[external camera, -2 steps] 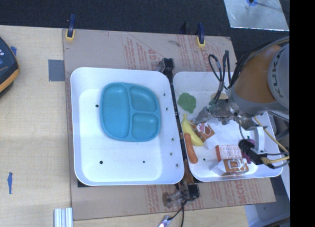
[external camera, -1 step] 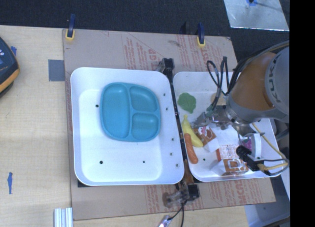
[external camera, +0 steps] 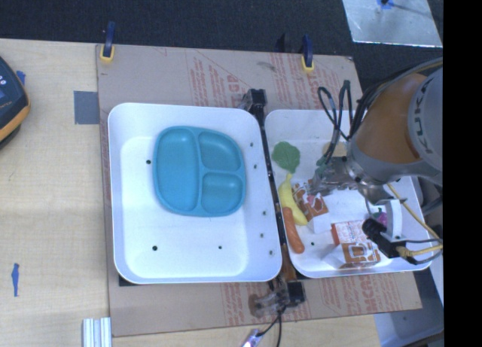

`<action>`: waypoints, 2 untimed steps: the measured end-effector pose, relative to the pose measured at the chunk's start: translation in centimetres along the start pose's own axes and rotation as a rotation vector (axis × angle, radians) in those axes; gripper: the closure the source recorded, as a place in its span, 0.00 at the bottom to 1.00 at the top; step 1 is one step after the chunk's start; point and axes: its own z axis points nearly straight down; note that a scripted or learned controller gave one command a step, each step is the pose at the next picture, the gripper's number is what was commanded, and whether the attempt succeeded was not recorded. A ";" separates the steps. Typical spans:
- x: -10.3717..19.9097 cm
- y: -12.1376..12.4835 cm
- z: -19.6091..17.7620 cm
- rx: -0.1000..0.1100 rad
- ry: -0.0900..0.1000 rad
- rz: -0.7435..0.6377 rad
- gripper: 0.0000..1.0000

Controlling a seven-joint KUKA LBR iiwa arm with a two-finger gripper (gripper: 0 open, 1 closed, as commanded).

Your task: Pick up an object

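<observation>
In the right bin (external camera: 301,123) lie a green broccoli piece (external camera: 286,156), a yellow banana (external camera: 291,201), an orange carrot (external camera: 293,230), a red-and-white packet (external camera: 309,204) and an orange-and-white carton (external camera: 354,241). My gripper (external camera: 325,178) hangs low over this bin, just right of the red-and-white packet and the banana. The wrist covers its fingers from above. The grey arm with its orange band (external camera: 392,123) comes in from the right.
The left bin (external camera: 128,255) holds a blue divided plate (external camera: 199,170). Black cables (external camera: 335,108) loop over the right bin's far edge. A white and black fitting (external camera: 385,226) sits over the right bin's near right side. A yellow-edged device (external camera: 9,105) lies at the far left.
</observation>
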 end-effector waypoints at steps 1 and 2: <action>0.0 0.0 0.0 0.001 0.000 -0.001 0.00; -3.4 7.3 2.9 0.039 -0.004 0.004 0.00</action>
